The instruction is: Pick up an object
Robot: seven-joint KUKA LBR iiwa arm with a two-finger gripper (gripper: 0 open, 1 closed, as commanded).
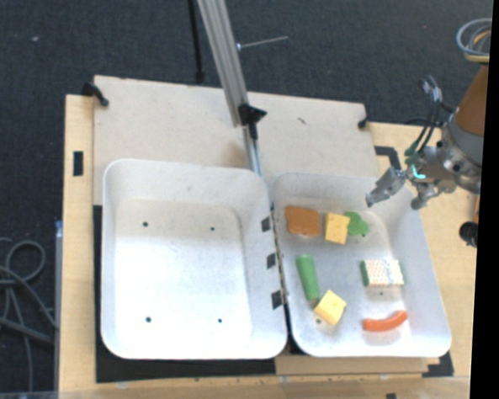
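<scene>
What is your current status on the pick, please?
Tool open, above right bin's far corner, holding nothing. Nearest: small green piece beside yellow block. Nothing blocking.

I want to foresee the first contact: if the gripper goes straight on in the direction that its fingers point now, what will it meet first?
The gripper, open, points down and left into the right bin. Probably it meets the small green piece first, beside the yellow block; depth is unclear from one view.
</scene>
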